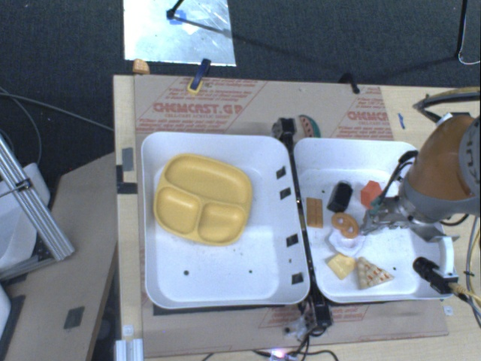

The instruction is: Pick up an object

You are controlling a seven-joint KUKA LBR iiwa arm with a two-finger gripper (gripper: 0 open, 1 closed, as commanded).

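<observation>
One two-finger gripper (373, 220) sits low in the right white bin (391, 150); we note the orange ring-shaped toy (346, 225) just beside it; finger spread unclear.

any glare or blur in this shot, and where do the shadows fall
Camera view: strong glare on the shiny sheet on the floor above the bench; mild shine on the left bin floor; the arm casts soft shadow around the gripper in the right bin; the small items look slightly soft.
</observation>
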